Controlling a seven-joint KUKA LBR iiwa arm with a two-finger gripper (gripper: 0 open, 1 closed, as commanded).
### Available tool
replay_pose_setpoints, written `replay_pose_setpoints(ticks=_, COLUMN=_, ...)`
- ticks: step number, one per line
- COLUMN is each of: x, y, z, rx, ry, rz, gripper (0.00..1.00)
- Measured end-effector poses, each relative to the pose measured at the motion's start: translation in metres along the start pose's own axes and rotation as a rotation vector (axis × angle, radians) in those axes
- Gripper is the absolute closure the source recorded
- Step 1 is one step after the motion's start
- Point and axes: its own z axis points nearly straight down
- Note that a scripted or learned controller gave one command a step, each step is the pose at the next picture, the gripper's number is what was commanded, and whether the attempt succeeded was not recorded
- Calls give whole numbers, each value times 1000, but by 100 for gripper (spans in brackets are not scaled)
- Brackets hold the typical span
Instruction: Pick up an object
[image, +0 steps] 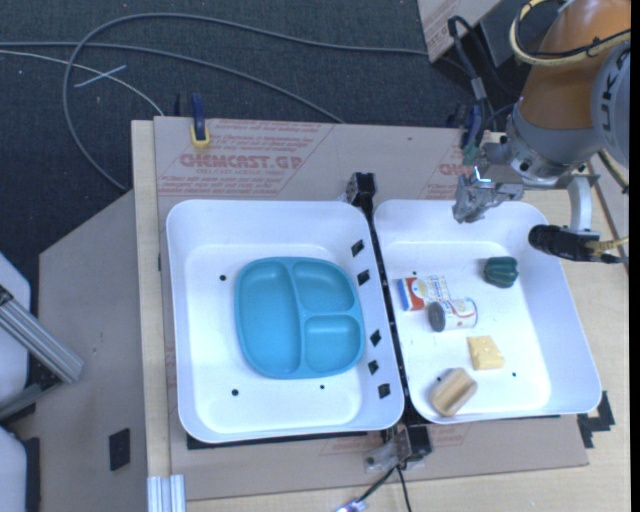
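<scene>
Camera view: gripper (470, 208) poised over right bin (560, 330) far rim, fingers' state unclear. Green object (500, 271), can (437, 293) well apart; descent risks closing on nothing.

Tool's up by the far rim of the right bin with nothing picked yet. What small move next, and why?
Probably bring the tool toward the near side and lower it over the green object. It hangs above the right bin far rim, and that object lies closest, apart from the other items.
</scene>
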Motion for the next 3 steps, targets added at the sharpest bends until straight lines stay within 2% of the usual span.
replay_pose_setpoints(ticks=1, x=62, y=-3, z=9, rx=4, ry=1, rz=0, gripper=100)
replay_pose_setpoints(ticks=3, x=168, y=-19, z=-4, rx=2, ry=0, rz=1, gripper=100)
